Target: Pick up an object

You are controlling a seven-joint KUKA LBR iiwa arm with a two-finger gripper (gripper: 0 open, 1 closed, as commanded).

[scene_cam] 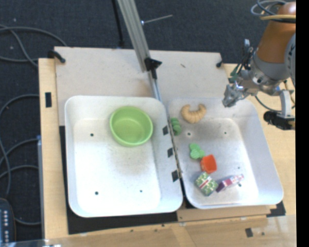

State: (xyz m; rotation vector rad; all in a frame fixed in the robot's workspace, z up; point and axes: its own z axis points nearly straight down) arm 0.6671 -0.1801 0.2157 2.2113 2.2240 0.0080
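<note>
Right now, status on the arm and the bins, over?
Gripper above right bin's far rim, holding nothing visible. Croissant-shaped toy nearest, then green piece and orange block. Green bowl in left bin.

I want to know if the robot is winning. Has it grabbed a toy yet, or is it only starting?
Only starting. Nothing looks picked up: the croissant toy, green pieces, orange block and other small toys lie in the right bin, and the green bowl sits in the left bin. The gripper hangs above the right bin's far edge. Reaching down and grabbing remain.

Even overhead light, slightly soft focus
</note>
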